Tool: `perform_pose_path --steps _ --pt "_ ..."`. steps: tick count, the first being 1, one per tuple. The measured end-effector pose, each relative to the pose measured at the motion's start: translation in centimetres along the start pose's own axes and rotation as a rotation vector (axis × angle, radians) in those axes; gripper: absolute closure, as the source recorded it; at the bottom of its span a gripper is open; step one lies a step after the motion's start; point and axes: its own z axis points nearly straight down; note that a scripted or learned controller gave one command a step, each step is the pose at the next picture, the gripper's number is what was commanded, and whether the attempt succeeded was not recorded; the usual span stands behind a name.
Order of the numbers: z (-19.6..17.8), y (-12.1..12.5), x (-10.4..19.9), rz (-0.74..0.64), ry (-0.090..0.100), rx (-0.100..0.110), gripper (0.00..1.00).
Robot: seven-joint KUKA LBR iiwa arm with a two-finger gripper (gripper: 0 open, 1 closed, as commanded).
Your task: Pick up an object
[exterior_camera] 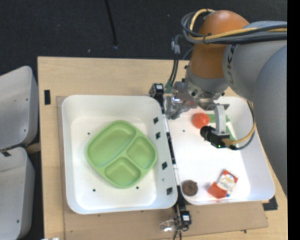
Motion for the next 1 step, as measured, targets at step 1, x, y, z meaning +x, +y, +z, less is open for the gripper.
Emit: perform_pose_path --steps 1 --pt "0.86 1.60 4.42 0.000 0.000 0.001 1.00"
